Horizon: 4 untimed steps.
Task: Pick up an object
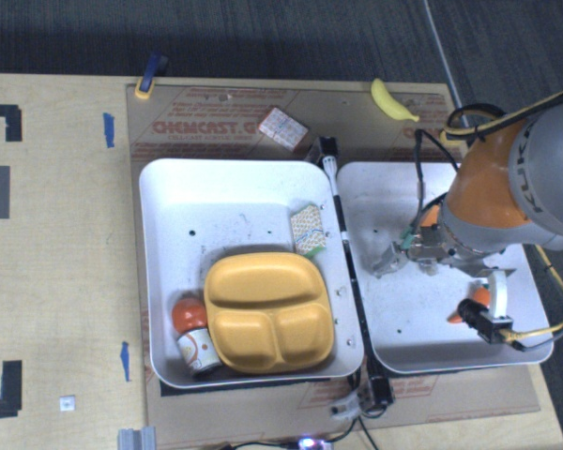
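The yellow divided tray (267,309) lies in the left bin (169,190), crowding its near wall, with open floor behind it. The arm (511,190) leans over the right bin (394,345), its end effector (387,261) low above bare floor; I cannot tell its state. An orange-capped container (193,334) touches the tray's left; a patterned packet (307,229) lies behind.

Yellow compartment tray (266,309), upside down, near part of left bin; orange-and-white cup (194,336) on its side at its left; patterned packet (308,228) far right
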Tool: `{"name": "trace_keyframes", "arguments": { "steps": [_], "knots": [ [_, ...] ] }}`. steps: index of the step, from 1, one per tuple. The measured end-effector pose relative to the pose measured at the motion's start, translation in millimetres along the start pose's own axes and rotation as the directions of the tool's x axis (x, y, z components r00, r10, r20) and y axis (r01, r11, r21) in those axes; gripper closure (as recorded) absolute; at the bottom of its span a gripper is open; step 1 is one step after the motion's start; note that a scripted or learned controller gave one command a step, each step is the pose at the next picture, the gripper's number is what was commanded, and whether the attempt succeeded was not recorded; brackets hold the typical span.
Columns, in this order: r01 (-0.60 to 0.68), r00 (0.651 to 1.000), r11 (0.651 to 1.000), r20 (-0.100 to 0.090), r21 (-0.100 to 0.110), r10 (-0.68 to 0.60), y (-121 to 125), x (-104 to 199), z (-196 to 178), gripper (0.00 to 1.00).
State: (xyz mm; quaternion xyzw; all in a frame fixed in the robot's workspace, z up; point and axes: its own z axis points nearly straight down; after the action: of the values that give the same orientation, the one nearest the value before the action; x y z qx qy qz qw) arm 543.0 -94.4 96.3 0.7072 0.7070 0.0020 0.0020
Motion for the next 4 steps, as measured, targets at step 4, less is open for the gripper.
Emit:
{"name": "trace_keyframes", "arguments": {
  "steps": [4],
  "knots": [
    [-0.003, 1.0, 0.999, -0.006, 0.033, 0.003, 118.5, -47.1, 14.6, 0.0]
  ]
}}
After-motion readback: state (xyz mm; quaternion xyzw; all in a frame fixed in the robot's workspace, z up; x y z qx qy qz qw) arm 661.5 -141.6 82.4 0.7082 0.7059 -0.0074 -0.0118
